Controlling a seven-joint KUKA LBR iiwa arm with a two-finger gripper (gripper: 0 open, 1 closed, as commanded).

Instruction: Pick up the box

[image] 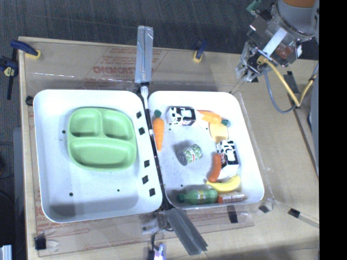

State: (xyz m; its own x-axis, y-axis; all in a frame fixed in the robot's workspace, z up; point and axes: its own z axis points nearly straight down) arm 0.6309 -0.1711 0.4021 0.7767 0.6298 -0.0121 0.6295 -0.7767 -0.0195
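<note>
Two bins sit side by side on the table (pixel 282 161); the box lies in the right bin (pixel 250 145), among clutter. I take the box to be the black-and-white carton (pixel 181 116) at the bin's far edge, its long axis running left to right. A second black-and-white carton (pixel 229 153) lies near the right wall, so which is meant is a judgement.

The jaws (pixel 250 69) hang outside the bin, beyond its far right corner, with nothing between them; whether they stand wide or narrow cannot be told at this size. The box lies down and to the left of them, well apart.

Room is tight: a carrot (pixel 158 132) lies just left of the box and orange and yellow pieces (pixel 214 122) just right. A green can (pixel 191 154) lies nearer the middle. The left bin (pixel 49 161) holds a green tray (pixel 102 138).
</note>
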